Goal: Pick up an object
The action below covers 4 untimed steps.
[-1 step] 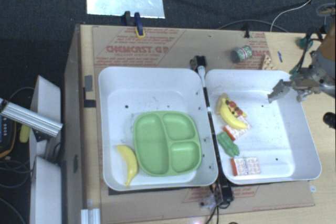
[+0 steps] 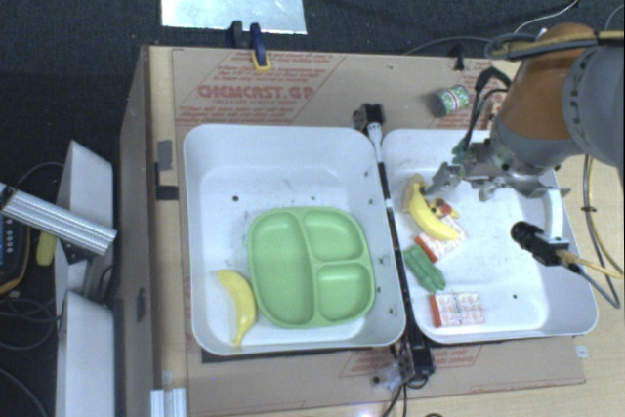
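Two white bins stand side by side on the counter (image 2: pixel 264 88).

Left bin (image 2: pixel 210 151), contents:
- A green divided plate (image 2: pixel 311 267) lies flat in the near half, with three compartments, none holding anything.
- A left banana (image 2: pixel 239 303) lies at the near-left corner, touching the plate's left edge.

Right bin (image 2: pixel 513 283), contents, all in its left half:
- A right banana (image 2: pixel 430 215) lies close to the wall shared with the left bin.
- A small red-and-white packet (image 2: pixel 445 244) lies partly under the near end of that banana.
- A green item (image 2: pixel 426 269) lies just near of the packet.
- A red-and-white box (image 2: pixel 457 310) lies flat by the near wall.

The tool (image 2: pixel 461 179) hangs over the far-left part of the right bin, just right of and beyond the right banana. It grips none of the objects. Whether it is apart or together cannot be told from this view.

A small green can (image 2: pixel 451 100) stands on the counter beyond the right bin.
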Tool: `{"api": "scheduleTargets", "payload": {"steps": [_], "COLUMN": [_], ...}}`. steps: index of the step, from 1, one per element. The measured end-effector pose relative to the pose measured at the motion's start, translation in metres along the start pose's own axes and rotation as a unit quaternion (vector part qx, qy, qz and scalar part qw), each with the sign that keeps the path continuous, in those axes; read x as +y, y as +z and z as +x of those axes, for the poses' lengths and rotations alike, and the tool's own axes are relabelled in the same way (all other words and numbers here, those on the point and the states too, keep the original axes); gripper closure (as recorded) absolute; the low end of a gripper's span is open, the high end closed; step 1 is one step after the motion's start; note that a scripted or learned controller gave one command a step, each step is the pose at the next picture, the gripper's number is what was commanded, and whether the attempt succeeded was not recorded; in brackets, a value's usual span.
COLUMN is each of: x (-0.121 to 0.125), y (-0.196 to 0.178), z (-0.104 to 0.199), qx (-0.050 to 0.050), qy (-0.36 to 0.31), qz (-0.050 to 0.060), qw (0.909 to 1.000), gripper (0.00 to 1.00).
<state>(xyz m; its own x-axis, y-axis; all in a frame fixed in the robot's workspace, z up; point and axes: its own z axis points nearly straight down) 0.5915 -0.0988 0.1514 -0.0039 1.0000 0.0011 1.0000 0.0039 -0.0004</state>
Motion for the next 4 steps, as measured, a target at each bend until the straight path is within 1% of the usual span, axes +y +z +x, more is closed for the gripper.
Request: {"api": "scheduleTargets", "payload": {"steps": [1, 2, 3, 4], "x": [0.03, -0.013, -0.012, -0.049], "y": [0.068, 0.067, 0.056, -0.033], "z": [0.015, 0.009, 0.009, 0.092], "qx": [0.0, -0.001, -0.001, 0.0], "qy": [0.0, 0.001, 0.001, 0.0], "qz": [0.0, -0.001, -0.003, -0.001], "qw": [1.0, 1.0, 1.0, 1.0], "gripper": [0.0, 0.0, 1.0, 1.0]}}
